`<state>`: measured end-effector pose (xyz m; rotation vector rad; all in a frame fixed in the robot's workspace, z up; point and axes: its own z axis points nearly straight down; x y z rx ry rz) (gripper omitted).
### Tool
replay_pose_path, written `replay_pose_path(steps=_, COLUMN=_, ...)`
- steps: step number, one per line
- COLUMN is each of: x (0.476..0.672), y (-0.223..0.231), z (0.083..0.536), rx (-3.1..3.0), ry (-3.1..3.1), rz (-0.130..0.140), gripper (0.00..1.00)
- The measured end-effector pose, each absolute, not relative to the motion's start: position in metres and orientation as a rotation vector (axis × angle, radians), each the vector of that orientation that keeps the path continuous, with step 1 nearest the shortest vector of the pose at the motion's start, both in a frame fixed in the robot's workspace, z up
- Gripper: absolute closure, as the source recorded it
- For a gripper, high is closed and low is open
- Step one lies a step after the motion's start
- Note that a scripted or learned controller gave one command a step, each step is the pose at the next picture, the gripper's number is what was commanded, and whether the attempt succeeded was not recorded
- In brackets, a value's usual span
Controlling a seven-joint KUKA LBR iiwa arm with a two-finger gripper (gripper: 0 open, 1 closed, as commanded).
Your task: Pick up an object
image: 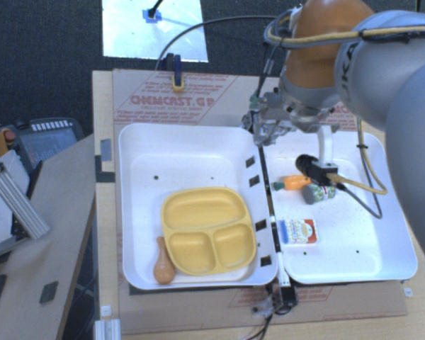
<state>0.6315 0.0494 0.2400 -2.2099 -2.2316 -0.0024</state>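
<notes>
From the camera above the table, we see the hand [267, 132] hanging over the far end of the wall between the bins. We cannot tell how far open it is, and nothing shows in its grip. In the right white bin [382, 261] lie a small orange stick-shaped piece [295, 183], a stubby grey cylinder [319, 193] just beside it, and a flat white printed packet [299, 231]. We judge the orange piece light and stiff, best taken across its middle. The left white bin [138, 190] holds a yellow plastic divided plate [209, 229] and a tan wooden spoon-like piece [163, 264].
</notes>
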Motion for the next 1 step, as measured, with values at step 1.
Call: replay_pose_path(steps=1, x=0.6421, y=0.1056, z=0.2237, rx=-2.211, ry=-2.232, rz=-0.004, gripper=1.0)
